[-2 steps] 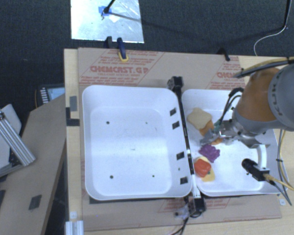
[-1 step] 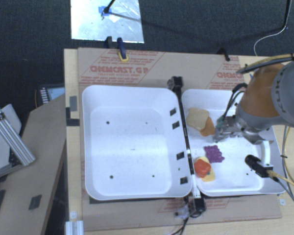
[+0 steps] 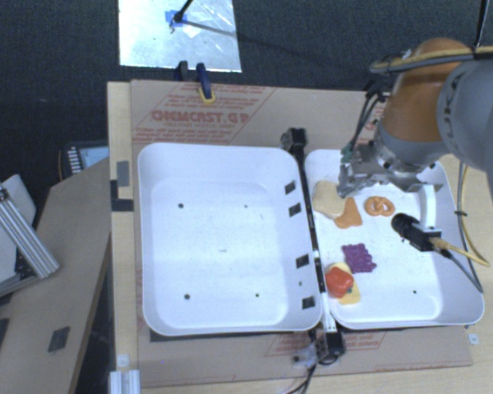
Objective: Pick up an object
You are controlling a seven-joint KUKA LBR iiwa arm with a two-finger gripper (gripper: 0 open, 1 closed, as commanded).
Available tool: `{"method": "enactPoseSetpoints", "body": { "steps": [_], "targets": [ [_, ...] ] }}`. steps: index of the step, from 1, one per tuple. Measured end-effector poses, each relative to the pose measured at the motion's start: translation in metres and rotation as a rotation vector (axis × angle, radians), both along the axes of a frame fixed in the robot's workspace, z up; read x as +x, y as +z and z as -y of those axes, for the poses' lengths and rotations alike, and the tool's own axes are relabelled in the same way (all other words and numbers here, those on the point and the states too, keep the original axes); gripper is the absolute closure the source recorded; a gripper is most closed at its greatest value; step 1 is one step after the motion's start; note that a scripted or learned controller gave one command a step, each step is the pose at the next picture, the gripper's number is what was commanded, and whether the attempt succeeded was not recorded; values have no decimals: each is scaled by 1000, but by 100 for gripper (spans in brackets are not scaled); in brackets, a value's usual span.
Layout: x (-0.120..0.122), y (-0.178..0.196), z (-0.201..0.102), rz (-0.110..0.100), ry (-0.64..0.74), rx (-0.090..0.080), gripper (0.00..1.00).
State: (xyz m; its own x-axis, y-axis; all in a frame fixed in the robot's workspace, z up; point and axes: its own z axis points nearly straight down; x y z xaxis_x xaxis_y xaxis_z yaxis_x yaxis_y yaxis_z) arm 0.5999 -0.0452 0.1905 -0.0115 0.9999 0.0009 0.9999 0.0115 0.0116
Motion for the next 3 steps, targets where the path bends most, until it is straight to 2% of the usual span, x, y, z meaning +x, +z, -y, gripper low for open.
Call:
{"method": "enactPoseSetpoints", "body": {
  "steps": [1,2,3],
  "targets": [
    [-35,64,70,-4,-17,-5,100],
    [-76,180,-56,3,6,5,100],
    [-102,239,-134,-3,2,3,100]
  ]
}}
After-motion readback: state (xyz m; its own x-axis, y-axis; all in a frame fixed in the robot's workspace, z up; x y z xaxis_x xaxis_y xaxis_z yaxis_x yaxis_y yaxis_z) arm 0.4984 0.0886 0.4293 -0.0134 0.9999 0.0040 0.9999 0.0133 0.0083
